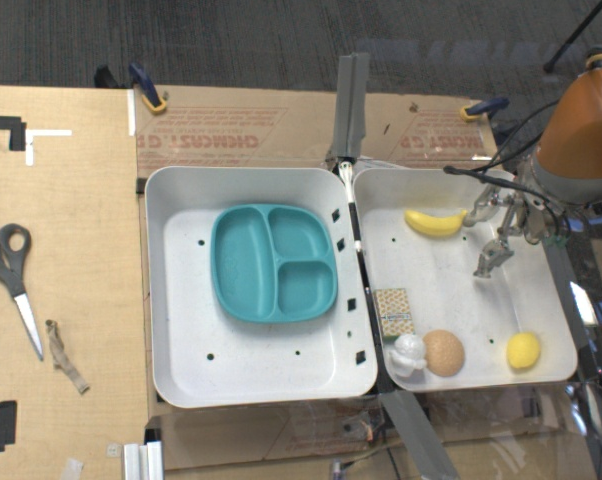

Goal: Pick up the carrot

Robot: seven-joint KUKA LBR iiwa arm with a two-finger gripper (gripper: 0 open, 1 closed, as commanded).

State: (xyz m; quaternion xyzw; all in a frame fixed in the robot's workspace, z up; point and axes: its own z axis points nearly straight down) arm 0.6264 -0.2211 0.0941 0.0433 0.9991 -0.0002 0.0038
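The gripper (496, 253) is hung at three o'clock from the banana (434, 222); its opening cannot be told. A carrot is judged stiff, light, and best taken mid-length.

Right bin (556, 298) centre open; banana (433, 222) beside jaws.

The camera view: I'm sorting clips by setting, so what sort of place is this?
Probably a robotics lab test bench: two shallow white plastic bins clamped side by side on cardboard sheeting, a grey arm's gripper reaching in, and loose grey-handled scissors.
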